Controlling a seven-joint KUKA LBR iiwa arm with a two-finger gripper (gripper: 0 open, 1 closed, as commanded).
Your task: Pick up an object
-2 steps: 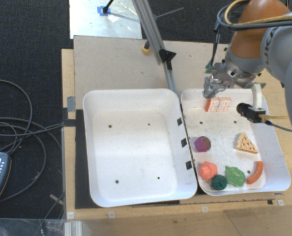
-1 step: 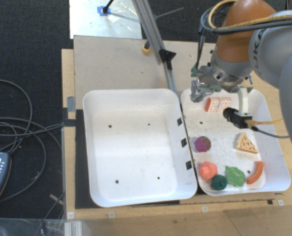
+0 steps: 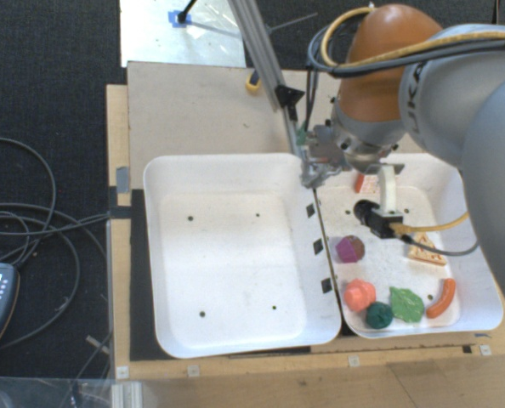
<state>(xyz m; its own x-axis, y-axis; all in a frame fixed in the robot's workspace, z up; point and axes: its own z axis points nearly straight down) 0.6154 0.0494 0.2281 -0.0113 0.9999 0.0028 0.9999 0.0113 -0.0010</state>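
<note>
Grey gripper [image 3: 314,173] hovering over right bin [image 3: 489,311] rim; spread or closed, we cannot tell; purple ball [image 3: 349,248] lying loose; we are judging 0 picked.

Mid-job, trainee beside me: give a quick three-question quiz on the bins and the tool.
1. True or false: the purple ball lies in the same bin as the green leaf.
2. Choose: the tool hangs over (A) the far end of the edge where that bin meets the other bin, (B) the purple ball, (C) the green leaf.
3. Fill in: the dark ball beside the green leaf is coloured ___.
Key: 1 true; 2 A; 3 green.
</note>
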